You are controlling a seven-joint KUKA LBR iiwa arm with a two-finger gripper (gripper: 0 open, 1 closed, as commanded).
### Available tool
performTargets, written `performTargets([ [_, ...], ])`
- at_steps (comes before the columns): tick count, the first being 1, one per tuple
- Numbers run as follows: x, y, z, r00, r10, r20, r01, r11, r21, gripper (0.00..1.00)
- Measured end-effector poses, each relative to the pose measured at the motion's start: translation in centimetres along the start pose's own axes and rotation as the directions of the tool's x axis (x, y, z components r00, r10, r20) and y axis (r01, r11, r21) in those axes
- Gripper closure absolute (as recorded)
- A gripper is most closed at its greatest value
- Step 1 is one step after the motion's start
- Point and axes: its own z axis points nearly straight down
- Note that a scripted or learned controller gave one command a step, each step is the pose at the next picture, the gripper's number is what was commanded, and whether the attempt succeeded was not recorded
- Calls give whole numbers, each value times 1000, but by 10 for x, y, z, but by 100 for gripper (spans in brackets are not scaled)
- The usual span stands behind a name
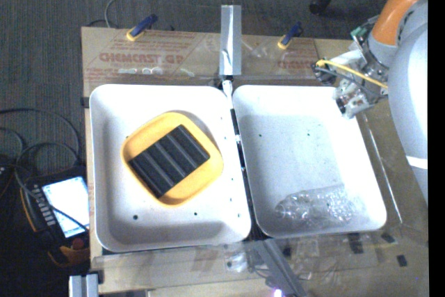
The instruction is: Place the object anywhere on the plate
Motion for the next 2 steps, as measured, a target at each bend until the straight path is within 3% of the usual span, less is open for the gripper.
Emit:
performTargets([
  [1,-1,3,-3,1000,5,11,-5,1000,1,100],
  [2,-1,2,0,1000,-26,7,26,1000,-1,100],
])
